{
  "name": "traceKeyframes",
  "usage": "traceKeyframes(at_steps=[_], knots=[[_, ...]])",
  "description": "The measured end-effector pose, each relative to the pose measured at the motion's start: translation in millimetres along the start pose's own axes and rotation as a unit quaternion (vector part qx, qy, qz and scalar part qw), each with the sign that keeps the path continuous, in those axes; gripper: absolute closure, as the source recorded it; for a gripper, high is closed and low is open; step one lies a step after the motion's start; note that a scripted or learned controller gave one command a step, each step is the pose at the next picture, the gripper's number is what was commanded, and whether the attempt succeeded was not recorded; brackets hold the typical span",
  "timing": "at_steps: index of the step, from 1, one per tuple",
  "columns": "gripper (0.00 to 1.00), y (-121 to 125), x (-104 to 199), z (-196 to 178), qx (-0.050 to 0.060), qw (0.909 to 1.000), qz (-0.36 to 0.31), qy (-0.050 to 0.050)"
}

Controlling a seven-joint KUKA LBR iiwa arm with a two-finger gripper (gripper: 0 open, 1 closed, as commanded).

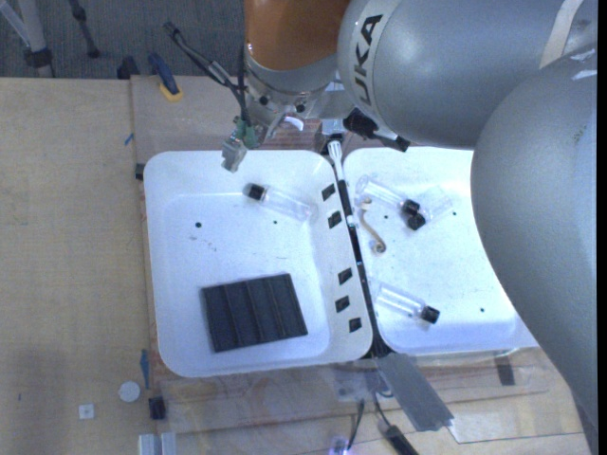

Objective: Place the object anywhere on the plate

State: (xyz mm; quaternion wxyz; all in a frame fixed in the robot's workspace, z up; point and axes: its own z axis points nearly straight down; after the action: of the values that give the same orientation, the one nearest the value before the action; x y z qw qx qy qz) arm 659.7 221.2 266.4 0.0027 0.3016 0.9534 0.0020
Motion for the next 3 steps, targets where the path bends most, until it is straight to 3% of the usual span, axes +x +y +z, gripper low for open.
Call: traceKeyframes(at_steps=[1, 2, 3], knots=[[1.00, 2, 5, 23, 0.002, 0.9989, -0.047, 0.002], [1.00, 3, 4, 8, 0.000, 0.9982, -0.061, 0.000], [1.00, 0, 4, 20, 0.002, 1.0000, 0.007, 0.002]])
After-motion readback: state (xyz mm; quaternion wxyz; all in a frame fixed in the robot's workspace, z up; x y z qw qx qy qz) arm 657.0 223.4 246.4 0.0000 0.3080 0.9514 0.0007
